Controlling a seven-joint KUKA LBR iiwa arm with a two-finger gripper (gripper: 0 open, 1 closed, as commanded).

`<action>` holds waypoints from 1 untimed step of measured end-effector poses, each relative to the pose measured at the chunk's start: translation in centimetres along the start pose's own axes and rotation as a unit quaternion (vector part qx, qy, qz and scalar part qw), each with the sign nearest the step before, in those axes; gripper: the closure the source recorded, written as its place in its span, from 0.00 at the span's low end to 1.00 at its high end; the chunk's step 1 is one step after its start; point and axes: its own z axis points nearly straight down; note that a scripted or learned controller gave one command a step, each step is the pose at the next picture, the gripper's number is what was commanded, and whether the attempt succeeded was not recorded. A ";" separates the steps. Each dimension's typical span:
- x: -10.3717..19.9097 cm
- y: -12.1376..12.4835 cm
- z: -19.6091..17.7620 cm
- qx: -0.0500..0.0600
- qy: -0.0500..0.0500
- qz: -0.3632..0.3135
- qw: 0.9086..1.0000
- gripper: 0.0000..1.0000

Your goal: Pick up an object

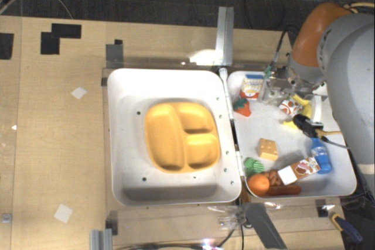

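- At the far edge of the right bin (266, 126), the gripper (280, 89) hangs low over the clutter. I cannot tell whether it is open or closed, and nothing shows held in it.
- Just beside it, toward the bin's far-left corner, stands a small white carton (252, 86). A red-and-white packet (288, 107) lies just on its near side, and a red toy fruit (242, 107) sits by the left wall.
- Farther out are a tan block (268, 149) mid-bin, a blue bottle (320, 159) near the right wall and an orange ball (258, 184) in the near-left corner.
- Beyond, the left bin (126, 126) bears a yellow divided tray (179, 134).
- The step in hand looks like the approach, with no pick made yet.
- The next move calls for settling on 1 item, probably the carton or the packet. The gripper would need to centre over it clear of the far wall, close, then lift straight up.
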 end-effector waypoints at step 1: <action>0.1 0.0 0.1 0.001 0.000 0.000 1.000 0.00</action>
